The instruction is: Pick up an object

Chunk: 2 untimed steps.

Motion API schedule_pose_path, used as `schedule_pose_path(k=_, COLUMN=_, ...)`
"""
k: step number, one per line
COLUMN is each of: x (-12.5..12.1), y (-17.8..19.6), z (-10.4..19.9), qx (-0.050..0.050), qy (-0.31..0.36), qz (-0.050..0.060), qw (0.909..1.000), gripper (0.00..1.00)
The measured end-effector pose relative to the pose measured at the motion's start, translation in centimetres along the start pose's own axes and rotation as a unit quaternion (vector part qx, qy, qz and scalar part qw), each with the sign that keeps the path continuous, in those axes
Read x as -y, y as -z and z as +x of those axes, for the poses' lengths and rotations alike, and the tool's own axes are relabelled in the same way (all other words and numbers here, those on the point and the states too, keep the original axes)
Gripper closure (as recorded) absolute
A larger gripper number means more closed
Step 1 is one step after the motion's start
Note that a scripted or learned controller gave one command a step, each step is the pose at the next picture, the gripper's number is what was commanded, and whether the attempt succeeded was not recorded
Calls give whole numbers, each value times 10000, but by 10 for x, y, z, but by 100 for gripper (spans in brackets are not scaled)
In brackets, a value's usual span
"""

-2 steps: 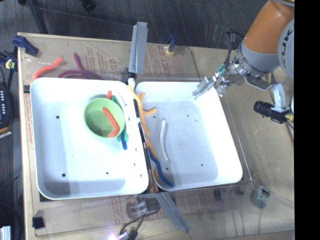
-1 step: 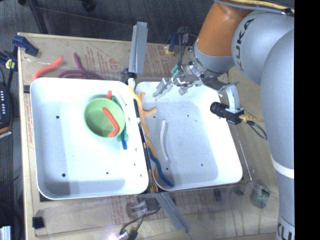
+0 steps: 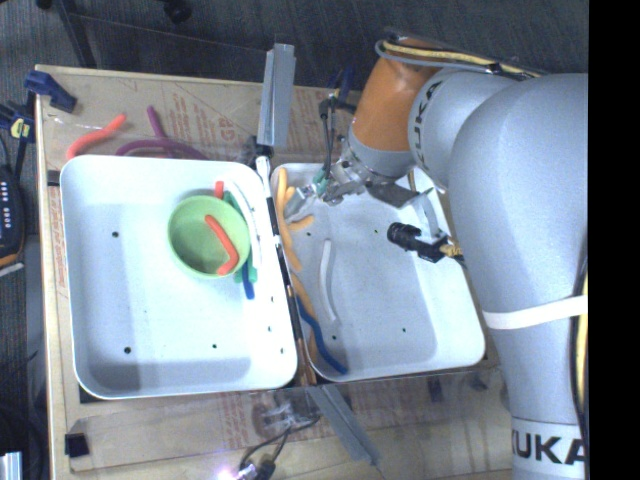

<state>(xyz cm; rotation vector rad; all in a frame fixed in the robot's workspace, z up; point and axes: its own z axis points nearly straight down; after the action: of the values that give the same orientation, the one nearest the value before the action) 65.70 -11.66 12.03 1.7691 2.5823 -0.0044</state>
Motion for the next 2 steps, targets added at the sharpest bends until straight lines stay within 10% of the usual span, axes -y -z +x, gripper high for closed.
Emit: schedule_pose_path(k=2, x=19, y=-15, z=9, qx=105, qy=208, qz=-75, qw=9997, gripper=0)
